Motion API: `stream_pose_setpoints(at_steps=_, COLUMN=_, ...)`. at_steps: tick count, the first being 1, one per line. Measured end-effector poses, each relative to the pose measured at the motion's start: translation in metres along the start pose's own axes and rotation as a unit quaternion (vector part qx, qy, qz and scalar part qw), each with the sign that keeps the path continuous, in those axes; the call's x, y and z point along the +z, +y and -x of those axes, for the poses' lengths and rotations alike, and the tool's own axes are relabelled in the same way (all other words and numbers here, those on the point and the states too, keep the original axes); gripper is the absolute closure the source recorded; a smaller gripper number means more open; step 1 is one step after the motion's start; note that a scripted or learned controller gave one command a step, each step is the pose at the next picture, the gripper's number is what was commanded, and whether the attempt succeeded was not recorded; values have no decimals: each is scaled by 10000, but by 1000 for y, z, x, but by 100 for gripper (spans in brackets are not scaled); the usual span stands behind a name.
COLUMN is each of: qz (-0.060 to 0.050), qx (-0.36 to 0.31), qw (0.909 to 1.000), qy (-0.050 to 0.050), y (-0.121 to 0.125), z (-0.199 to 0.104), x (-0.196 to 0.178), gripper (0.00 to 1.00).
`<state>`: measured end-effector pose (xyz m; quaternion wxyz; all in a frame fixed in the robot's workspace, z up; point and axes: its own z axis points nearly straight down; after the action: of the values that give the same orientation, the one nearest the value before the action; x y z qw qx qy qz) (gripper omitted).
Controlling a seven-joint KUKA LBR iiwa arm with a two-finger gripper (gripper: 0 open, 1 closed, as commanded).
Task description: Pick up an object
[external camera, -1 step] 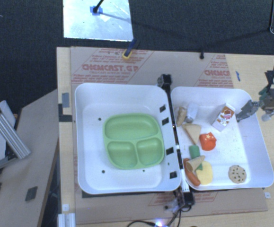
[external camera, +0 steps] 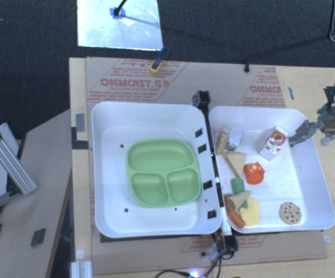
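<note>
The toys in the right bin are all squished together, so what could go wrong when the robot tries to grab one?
1. The toys near the divider touch and overlap, so the gripper might pinch two or knock one aside.
2. The cookie lies flat and could slip out.
3. The little carton sits near the gripper and might get bumped.

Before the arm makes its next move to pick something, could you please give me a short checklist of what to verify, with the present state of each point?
1. Gripper over the right bin: ok, it hangs at the bin's upper right edge.
2. Gripper carrying nothing: ok, no object shows between its fingers.
3. Nearest target free to grasp: ok, the small carton lies apart from the other toys.
4. Cookie reachable: ok, it lies alone near the lower right corner.
5. Pile by the divider (carrot, yellow piece): not ok, the pieces touch.
6. Green tray in left bin: ok, away from the arm.
</note>
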<state>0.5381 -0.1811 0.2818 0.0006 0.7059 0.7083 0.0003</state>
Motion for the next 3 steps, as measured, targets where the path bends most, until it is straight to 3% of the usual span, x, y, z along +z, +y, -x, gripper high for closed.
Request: stream_pose_setpoints(at_steps=3, qz=-14, qx=11, qw=10000, qy=6, y=-1, z=-6, x=150, gripper=0)
